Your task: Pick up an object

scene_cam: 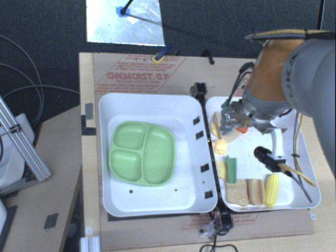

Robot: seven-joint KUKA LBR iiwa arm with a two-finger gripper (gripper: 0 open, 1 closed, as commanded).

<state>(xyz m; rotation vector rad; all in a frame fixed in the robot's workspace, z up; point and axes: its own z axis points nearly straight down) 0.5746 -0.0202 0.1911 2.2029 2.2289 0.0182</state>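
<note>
Yellow corn cob [272, 189] upright along right bin's [302, 140] near edge; tool [227, 121] (grip unclear) above pale food.

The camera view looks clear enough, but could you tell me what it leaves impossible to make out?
- Gripper: the fingers' state, masked by the wrist above them.
- Right bin: its upper part, covered by the arm.
- Red item: identity, mostly under the gripper.
- Yellow pieces by the divider: too small to name.
</note>
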